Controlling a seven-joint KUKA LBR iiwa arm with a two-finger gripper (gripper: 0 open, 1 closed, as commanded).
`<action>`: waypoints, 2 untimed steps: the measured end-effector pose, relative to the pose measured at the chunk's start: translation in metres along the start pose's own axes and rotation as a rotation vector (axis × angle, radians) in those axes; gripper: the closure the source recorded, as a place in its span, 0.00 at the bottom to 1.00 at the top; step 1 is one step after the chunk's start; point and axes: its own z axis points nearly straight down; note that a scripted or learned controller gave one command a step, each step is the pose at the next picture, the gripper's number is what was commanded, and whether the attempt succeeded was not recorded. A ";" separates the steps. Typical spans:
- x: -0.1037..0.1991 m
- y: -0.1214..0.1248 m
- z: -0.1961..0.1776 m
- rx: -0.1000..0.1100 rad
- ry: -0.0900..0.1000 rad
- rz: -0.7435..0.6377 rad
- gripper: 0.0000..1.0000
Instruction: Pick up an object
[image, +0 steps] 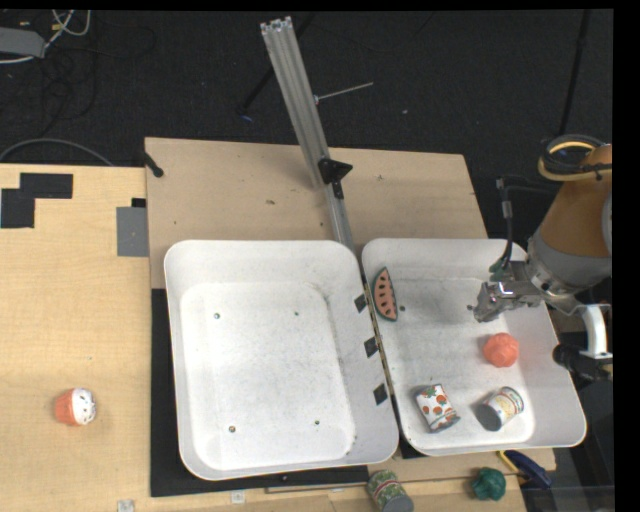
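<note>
The claw (489, 303) is hanging low over the right bin (455, 262), near its far right part, and how wide it is standing cannot be told from this slant; nothing is showing in its grasp. The grey arm (572, 240) is reaching in from the right, its orange band sitting above the wrist, the wrist bending down and leftward toward the bin floor. Just below the claw, apart from it, an orange ball (501, 350) is lying. Nearer the front rim a small can (499, 408) is lying on its side beside a patterned box (436, 408). A watermelon slice toy (385, 294) is resting against the bin's left wall. The left bin (190, 262) is sitting alongside.
</note>
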 end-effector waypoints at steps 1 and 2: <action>0.001 -0.001 -0.063 -0.003 -0.001 -0.003 1.00; 0.000 -0.001 -0.080 0.001 0.000 -0.003 1.00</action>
